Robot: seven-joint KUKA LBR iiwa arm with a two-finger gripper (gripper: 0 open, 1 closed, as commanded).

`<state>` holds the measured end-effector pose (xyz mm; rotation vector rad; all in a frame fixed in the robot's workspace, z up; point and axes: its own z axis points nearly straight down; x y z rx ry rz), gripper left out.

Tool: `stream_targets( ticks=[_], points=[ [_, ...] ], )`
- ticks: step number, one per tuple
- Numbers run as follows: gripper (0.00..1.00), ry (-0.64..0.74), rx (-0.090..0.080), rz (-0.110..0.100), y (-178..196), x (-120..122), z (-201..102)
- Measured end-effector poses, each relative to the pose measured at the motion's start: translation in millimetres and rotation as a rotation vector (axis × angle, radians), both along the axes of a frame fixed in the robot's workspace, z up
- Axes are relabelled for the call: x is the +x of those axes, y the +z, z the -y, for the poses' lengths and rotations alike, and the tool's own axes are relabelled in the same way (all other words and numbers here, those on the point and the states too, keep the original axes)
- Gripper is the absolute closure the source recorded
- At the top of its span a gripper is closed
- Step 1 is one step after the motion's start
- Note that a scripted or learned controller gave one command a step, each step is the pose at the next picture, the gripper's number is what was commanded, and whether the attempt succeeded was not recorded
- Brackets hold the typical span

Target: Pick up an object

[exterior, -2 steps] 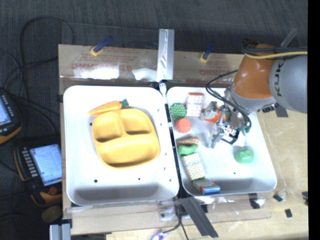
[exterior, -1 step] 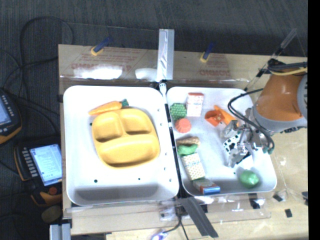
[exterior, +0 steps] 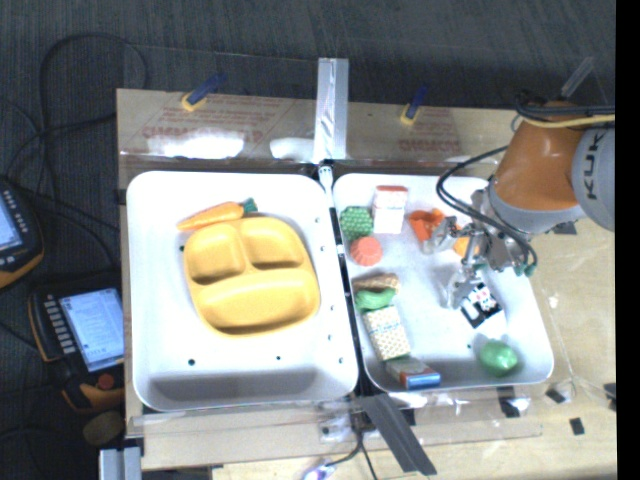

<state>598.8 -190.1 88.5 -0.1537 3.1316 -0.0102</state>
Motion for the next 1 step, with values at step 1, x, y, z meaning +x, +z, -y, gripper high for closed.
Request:
stream_targets(
  ticks=[1],
  points=[
    [0.00,-0.125,0.005,0.007,1.1,-68.5,33.2]
  ],
)
